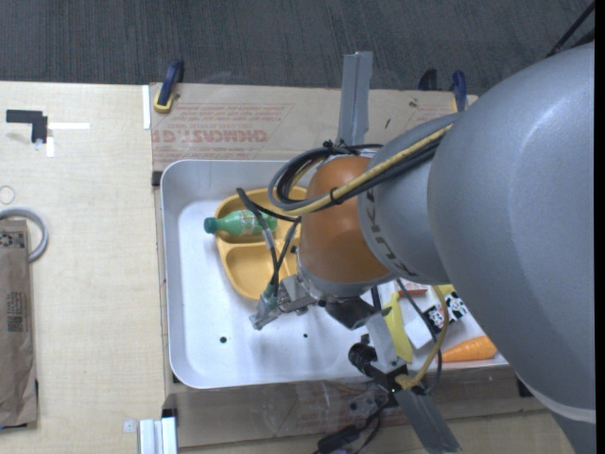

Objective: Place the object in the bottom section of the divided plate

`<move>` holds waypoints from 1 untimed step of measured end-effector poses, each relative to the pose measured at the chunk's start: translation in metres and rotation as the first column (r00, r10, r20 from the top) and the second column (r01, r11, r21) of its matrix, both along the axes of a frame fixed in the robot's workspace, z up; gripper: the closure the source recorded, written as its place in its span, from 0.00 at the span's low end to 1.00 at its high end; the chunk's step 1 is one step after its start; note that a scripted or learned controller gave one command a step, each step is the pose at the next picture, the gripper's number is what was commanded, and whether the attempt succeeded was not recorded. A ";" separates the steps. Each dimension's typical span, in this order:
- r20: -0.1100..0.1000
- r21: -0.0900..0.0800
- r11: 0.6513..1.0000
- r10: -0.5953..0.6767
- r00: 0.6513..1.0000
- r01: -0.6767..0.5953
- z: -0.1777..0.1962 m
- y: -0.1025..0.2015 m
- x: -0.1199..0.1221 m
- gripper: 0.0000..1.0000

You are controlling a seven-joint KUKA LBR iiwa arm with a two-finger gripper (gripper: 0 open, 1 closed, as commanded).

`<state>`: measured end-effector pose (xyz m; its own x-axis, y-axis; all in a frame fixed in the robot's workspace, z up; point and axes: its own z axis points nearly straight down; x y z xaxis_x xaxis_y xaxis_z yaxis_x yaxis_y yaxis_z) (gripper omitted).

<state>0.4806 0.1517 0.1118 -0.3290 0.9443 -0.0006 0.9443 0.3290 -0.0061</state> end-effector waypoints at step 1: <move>-0.016 0.003 0.954 0.300 0.954 -0.300 -0.025 -0.023 0.003 0.00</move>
